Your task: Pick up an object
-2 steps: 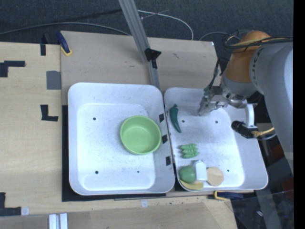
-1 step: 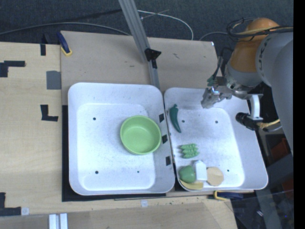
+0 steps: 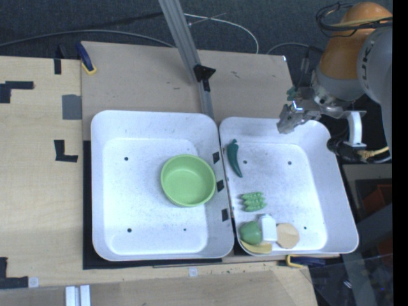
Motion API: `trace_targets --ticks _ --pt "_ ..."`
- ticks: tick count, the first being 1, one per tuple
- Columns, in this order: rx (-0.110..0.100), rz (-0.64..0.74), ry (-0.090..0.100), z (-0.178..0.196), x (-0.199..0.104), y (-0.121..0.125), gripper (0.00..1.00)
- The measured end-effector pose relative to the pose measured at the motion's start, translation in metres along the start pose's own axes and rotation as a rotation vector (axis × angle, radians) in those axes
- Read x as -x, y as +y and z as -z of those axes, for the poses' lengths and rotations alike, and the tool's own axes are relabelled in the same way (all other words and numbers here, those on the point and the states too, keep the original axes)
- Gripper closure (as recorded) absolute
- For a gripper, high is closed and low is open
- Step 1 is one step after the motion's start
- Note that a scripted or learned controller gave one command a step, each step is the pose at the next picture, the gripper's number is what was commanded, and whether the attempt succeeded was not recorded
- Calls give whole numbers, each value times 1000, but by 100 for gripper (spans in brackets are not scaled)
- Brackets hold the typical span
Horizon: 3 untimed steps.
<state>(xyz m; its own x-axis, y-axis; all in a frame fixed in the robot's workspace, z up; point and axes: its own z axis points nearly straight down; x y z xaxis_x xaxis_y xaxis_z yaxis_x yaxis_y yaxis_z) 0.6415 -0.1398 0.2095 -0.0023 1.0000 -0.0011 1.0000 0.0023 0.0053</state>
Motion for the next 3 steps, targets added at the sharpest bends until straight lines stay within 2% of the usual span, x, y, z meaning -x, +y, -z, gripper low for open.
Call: trace_targets --ticks 1,2,3 --pt "-5 -1 1 11 -1 1 100" --pt "-7 4 3 8 -54 6 100" --pt "-8 4 2 0 -109 -3 100"
